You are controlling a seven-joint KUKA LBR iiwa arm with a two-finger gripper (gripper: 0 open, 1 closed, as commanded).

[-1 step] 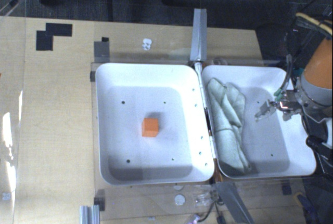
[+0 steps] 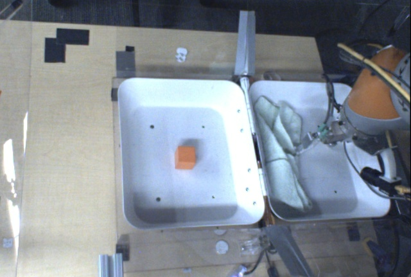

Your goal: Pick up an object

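The pale wooden bench (image 2: 64, 160) carries two shallow white plastic bins side by side. The left bin (image 2: 138, 141) holds a small orange cube (image 2: 185, 157) near its middle, lying apart from every wall. The right bin (image 2: 334, 195) holds a crumpled grey-white cloth (image 2: 280, 153) along the wall it shares with the left bin. The grey arm with its orange band (image 2: 371, 97) hangs over the right bin's far side, and its gripper (image 2: 307, 142) sits at the cloth's edge; whether it is clenched cannot be told.

Orange cube (image 2: 185, 157) unobstructed all round; cloth (image 2: 280, 150) crowds right bin (image 2: 359, 205).
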